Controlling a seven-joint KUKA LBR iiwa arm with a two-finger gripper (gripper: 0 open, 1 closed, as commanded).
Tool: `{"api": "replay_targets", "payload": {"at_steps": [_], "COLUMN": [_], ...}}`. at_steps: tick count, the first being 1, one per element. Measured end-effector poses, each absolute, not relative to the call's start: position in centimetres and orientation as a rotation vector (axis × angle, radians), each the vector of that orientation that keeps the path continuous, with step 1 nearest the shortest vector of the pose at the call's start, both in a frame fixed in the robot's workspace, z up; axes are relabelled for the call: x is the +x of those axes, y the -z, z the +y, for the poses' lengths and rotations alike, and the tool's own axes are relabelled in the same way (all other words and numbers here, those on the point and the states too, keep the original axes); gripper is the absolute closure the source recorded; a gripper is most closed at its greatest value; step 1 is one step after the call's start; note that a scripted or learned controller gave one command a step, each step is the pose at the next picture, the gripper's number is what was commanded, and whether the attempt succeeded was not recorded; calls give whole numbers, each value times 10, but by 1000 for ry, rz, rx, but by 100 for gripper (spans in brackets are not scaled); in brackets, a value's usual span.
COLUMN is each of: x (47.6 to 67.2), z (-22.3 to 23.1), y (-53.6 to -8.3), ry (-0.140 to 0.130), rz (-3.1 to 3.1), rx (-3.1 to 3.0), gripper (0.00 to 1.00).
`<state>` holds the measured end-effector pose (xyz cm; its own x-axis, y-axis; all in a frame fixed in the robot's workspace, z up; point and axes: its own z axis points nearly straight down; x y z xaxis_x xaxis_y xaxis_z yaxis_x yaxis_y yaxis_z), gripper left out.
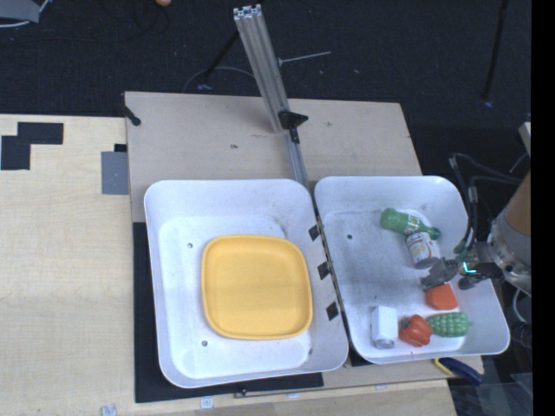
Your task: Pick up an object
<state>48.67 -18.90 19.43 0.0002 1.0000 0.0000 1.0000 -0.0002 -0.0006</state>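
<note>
In the right bin (364,206) lie a green bottle (406,223), a small can with a label (421,247), an orange piece (442,297), a red pepper-like toy (416,330), a green bumpy toy (449,323) and a white block (383,326). My gripper (451,273) hangs low at the bin's right side, just above the orange piece and below the can. Its dark fingers (436,275) are spread, and I see nothing between them.
The left bin (173,206) bears a yellow square plate (257,286). A metal post (264,59) rises behind the bins. The arm enters from the right edge, over the right bin's rim. Cables lie at the far right.
</note>
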Motion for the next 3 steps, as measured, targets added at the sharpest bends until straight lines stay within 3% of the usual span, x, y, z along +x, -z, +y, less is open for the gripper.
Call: {"api": "replay_targets", "payload": {"at_steps": [1, 3], "x": [487, 490], "z": [-189, -193], "y": [-194, -96], "ry": [-1, 3], "rz": [-2221, -2226], "rx": [-2221, -2232], "gripper": [0, 0]}}
